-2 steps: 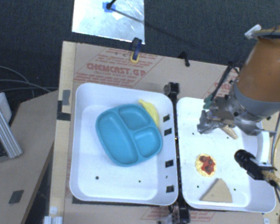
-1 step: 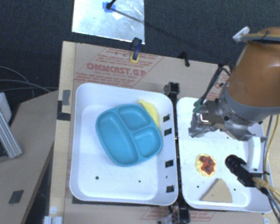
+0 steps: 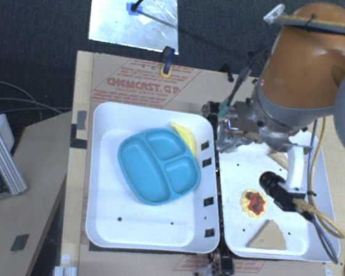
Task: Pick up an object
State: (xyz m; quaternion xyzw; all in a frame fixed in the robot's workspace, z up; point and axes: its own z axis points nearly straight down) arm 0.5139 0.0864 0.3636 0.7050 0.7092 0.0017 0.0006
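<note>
- Over the right bin [image 3: 236, 229], at its far left corner, hangs the gripper [image 3: 227, 133]; I cannot tell whether it is spread or closed.
- A tan wedge [image 3: 267, 237] lies near the front, tip pointing far.
- A round red-topped piece [image 3: 254, 203] sits just beyond it.
- A yellow piece [image 3: 186, 137] in the left bin [image 3: 98, 218] runs far-left to near-right, beside a blue divided plate [image 3: 157, 166].

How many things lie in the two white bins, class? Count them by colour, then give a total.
Blue: 1, the divided plate in the left bin.
Yellow: 1, the curved piece behind the plate.
Yellow with red: 1, the round disc in the right bin.
Tan: 2, the wedge and a partly hidden piece farther back.
Total: 5
</note>
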